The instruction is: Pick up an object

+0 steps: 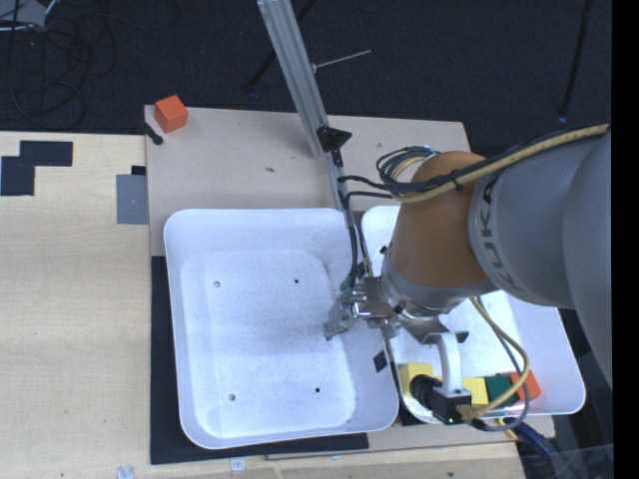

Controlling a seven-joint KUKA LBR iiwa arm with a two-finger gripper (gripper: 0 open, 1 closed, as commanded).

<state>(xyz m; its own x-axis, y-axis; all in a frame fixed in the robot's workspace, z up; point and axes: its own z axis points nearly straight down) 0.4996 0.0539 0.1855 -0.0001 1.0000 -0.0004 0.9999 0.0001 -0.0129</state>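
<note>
Hanging low over the left bin [230,267] at its right wall — tool [344,319], finger state cannot be told. Yellow, green and orange blocks [491,389] lie in the right bin [559,387] — under the arm.

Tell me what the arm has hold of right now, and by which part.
That cannot be told. The pincer sits at the left bin's right edge, mostly hidden under the wrist, and no object is visible at its tip.
</note>
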